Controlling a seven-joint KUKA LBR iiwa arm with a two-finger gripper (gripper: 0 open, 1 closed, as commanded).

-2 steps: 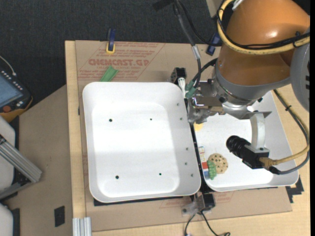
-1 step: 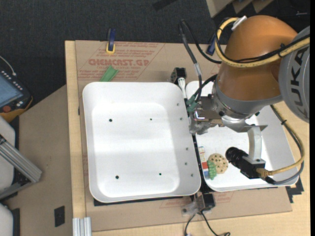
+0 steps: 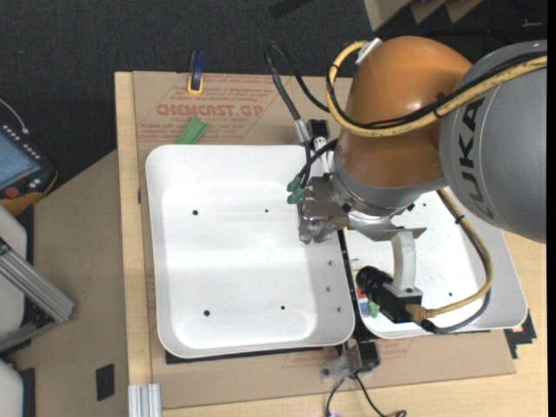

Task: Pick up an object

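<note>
Looking down at a slant on a cardboard-covered bench (image 3: pixel 226 102) bearing two shallow white bins side by side. Reaching in from the right: a grey arm (image 3: pixel 508 155) with a broad orange band (image 3: pixel 400 102), bulking over the right bin (image 3: pixel 502 278) and hiding much of its floor. Low at the seam between the bins, just over the right wall of the left bin (image 3: pixel 174 241): the gripper (image 3: pixel 314 220), metallic and seen from above under the wrist. Cannot tell whether open or closed, nor whether anything is held. In the right bin, close against its left wall toward the near corner: a small red and green thing (image 3: pixel 365 303), partly covered by robot parts, too small to name. Near the gripper, but apart from it. On the left bin's white floor, four small dark specks (image 3: pixel 195 213), spread well apart. On the cardboard beyond the left bin, a green strip (image 3: pixel 191 130) lying tilted, and at the far edge a blue clamp (image 3: pixel 196 72).
</note>
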